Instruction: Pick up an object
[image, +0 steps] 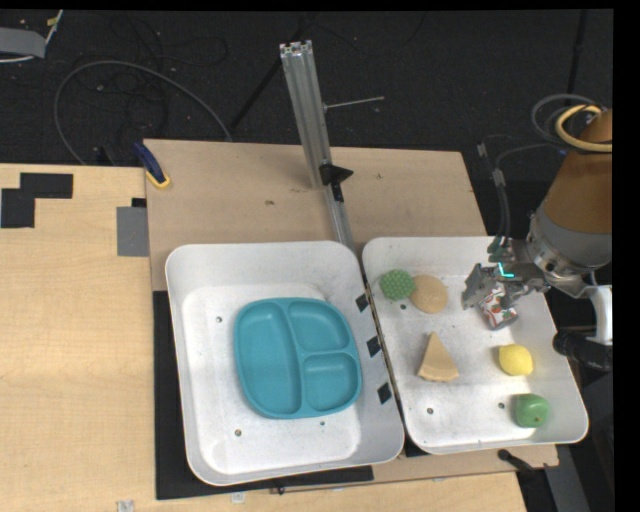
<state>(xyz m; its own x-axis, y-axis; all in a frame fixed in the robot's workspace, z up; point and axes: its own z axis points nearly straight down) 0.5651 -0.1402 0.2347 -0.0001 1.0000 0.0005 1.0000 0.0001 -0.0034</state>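
Gripper (497, 292) sits low over the upper right part of the right bin (455, 428), at the end of the grey arm (575, 225) with its orange band, which comes in from the right; whether it is open or shut cannot be told, as the metal parts blur together there. A small reddish-white thing (500, 316) lies right under it, too unclear to name. Just left of the gripper lies a tan round piece (430, 294), and touching that on the left a green bumpy ball (397, 285). Below them a tan wedge (437, 360) lies near the bin's middle. A lemon (515, 360) lies below the gripper, and a green apple (531, 410) sits near the bin's lower right corner. The left bin (200, 300) holds a teal divided tray (297, 356). Both bins rest on the worktop (240, 190), where a metal post (312, 130) stands behind them.
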